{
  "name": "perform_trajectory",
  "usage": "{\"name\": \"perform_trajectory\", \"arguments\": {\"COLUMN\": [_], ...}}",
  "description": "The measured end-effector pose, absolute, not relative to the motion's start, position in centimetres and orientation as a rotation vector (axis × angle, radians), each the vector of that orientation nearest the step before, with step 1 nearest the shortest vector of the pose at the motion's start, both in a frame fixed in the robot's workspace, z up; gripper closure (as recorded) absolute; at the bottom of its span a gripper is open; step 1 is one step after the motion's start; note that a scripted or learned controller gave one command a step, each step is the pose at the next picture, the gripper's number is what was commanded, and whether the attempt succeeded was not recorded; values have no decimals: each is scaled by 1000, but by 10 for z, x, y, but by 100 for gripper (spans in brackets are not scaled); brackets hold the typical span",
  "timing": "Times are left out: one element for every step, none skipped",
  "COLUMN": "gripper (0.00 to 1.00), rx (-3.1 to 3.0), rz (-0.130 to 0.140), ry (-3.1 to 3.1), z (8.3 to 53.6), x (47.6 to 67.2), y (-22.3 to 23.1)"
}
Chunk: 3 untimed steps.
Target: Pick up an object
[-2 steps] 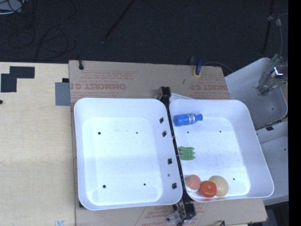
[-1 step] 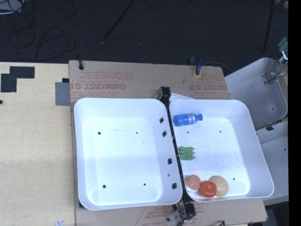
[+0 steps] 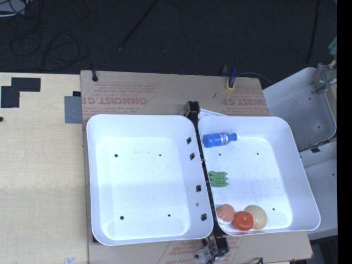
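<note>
Two white bins on cardboard, small things in the right one

Cardboard sheet (image 3: 137, 95) covers the bench under both bins, with pale wood (image 3: 38, 169) to the left and a grey metal plate (image 3: 300, 100) to the right.

Nearest, in the right bin's (image 3: 297, 175) front left corner, three things are packed close together: a pink piece (image 3: 225, 212) against the left wall, a red round thing (image 3: 242, 220) touching it, and a tan round thing (image 3: 257, 216) just beside the red one. The front wall hems them in, while the floor to their right is open.

Further back, a small green thing (image 3: 218, 179) lies near the left wall, its long axis across the bin.

Farthest, a blue bottle (image 3: 219, 139) lies on its side by the back left corner, its long axis left to right and its pale cap pointing right.

A row of black clips (image 3: 198, 169) runs between the bins. The left bin (image 3: 99, 175) shows bare white floor
</note>
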<state>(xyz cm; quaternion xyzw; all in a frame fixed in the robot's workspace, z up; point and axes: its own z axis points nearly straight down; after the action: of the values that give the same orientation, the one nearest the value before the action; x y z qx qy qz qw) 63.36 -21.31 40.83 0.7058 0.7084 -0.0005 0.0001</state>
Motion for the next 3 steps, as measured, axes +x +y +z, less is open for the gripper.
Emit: {"name": "perform_trajectory", "arguments": {"gripper": [100,100,100], "rx": [2215,2215,2212], "rz": [-1,-2,-1], "ry": [2226,2228,2230], "z": [430,441,455], "x": [645,644,644], "y": [-212,-213,-212]}}
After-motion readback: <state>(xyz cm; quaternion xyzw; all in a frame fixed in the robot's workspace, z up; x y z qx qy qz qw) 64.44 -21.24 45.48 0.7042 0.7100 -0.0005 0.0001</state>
